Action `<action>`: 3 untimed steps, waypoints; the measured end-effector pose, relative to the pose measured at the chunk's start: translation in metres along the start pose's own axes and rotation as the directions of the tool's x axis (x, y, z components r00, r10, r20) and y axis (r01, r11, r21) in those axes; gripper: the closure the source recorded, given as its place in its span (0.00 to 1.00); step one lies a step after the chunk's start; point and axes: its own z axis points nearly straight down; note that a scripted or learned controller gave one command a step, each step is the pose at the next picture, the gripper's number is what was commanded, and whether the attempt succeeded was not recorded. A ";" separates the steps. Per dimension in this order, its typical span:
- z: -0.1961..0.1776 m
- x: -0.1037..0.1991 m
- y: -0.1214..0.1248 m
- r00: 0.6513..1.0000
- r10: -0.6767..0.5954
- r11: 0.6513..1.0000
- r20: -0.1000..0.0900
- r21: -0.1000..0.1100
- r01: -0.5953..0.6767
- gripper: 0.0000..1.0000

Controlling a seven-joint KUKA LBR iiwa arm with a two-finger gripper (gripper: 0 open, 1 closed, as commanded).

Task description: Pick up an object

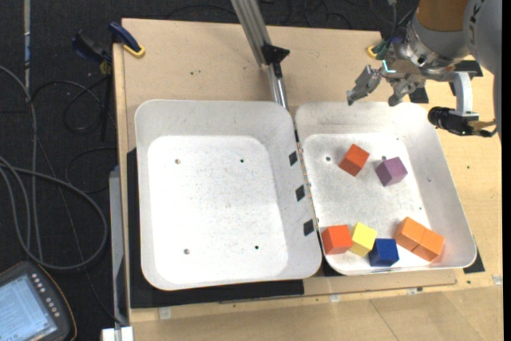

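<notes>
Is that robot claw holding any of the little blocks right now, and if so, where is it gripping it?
No, nothing is held. The gripper hangs open above the far edge of the right bin, with nothing between its fingers. The blocks all lie in the bin.

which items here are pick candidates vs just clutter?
Job:
- orange cube
- purple cube
- red-orange cube
- yellow cube
- blue cube
- big orange block
- hand

Lying about:
- left bin
- clamp
- tablet

2 bins (160,120), 6 blocks (354,159), 1 gripper (381,92)
</notes>
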 end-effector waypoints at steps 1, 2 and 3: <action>-0.003 0.000 0.001 1.000 -0.002 1.000 0.002 -0.004 0.002 0.00; 0.041 0.005 0.002 1.000 -0.001 1.000 0.001 -0.001 0.001 0.00; 0.086 0.004 -0.004 1.000 0.002 1.000 0.001 0.000 -0.002 0.00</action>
